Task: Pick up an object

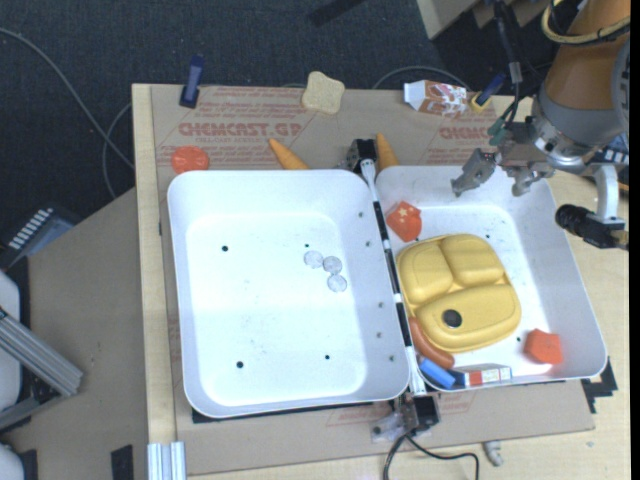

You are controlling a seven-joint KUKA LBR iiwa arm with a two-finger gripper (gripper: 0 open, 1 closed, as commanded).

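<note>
Nearest us, the orange block point(543, 347) sits in the right bin's point(572, 268) front corner; our gripper point(497, 171), fingers spread, should descend squarely.

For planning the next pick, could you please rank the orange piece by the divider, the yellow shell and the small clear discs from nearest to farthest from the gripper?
From the gripper:
1. Orange piece, right bin's upper left, by the divider.
2. Yellow shell, middle of the right bin.
3. Clear discs, left bin.
</note>
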